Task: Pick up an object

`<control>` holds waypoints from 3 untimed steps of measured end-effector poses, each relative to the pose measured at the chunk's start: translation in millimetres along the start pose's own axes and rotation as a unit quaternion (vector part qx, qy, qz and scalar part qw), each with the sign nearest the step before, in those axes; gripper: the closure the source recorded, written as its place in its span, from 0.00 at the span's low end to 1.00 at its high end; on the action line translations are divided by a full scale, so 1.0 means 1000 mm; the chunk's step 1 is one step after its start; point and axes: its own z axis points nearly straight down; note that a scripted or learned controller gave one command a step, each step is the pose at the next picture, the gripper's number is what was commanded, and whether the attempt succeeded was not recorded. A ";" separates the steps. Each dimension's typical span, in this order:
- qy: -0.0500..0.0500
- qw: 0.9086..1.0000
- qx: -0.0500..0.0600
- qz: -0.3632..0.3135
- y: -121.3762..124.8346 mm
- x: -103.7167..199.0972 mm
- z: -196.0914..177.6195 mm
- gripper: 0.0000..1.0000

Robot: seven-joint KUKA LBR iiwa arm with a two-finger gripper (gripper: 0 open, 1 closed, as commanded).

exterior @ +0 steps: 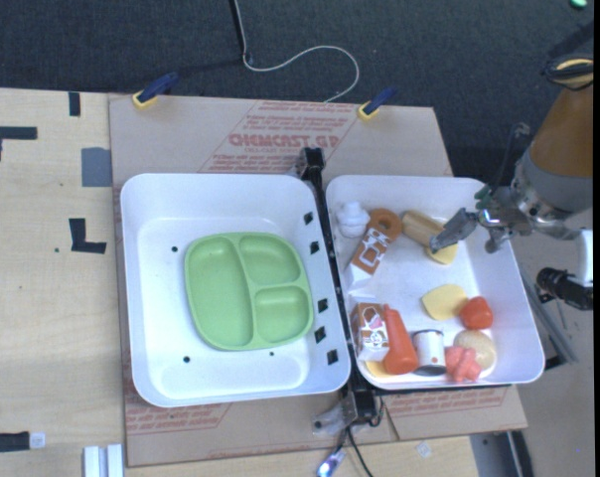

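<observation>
On left bin (146,266), one green plate (248,290)

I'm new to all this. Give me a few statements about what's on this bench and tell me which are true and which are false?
1. A green divided plate lies in the left bin. True.
2. The green plate holds a tomato. False: the red tomato lies in the right bin.
3. The gripper hangs over the right bin. True.
4. The two bins stand far apart. False: they sit side by side, joined along a black divider.
5. A yellow piece lies just left of the tomato. True.
</observation>
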 end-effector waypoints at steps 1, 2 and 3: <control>0.000 1.000 -0.008 -0.004 -0.021 0.080 -0.186 0.00; 0.000 1.000 -0.010 -0.003 -0.058 0.125 -0.337 0.00; -0.001 1.000 -0.001 -0.001 -0.057 0.123 -0.337 1.00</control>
